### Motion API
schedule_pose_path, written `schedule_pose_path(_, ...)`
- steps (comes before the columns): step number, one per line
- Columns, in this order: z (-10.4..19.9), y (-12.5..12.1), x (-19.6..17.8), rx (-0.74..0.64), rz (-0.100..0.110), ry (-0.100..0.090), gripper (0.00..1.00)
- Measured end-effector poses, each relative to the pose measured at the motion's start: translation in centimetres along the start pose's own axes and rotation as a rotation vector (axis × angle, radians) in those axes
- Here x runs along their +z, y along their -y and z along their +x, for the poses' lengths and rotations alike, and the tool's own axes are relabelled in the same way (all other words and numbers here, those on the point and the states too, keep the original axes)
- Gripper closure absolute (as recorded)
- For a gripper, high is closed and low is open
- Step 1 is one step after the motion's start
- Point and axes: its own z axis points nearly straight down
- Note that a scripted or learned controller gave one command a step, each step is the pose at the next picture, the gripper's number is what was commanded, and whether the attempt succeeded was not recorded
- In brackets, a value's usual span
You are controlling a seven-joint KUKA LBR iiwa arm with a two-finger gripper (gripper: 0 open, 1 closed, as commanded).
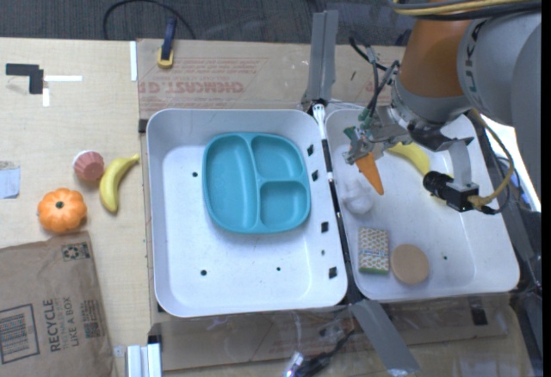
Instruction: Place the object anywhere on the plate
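Teal plate [256, 181] with three compartments sits in the middle of the left bin [172, 263], nothing on it. Over in the right bin [482, 263] the gripper [365, 147] hangs near the bin's far left corner, and the fingers look closed on the top of an orange carrot [372, 172], which points down toward the bin floor at a bit of a tilt. A yellow banana [411, 157] lies just beside the carrot, partly under the arm. Near that bin's front edge there's a green patterned sponge [374, 250] touching a round tan cookie [411, 264]. Out on the worktop's left side: a second banana [114, 182], a pink cupcake [88, 166] and a small pumpkin [62, 210].
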Motion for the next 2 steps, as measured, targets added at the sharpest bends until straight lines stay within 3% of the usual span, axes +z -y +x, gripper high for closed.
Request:
schedule_pose_path(1,8.10,-0.73,-0.05,-0.075,0.001,-0.001,1.00)
schedule_pose_path(2,8.08,-0.73,-0.04,-0.075,0.001,0.000,0.00)
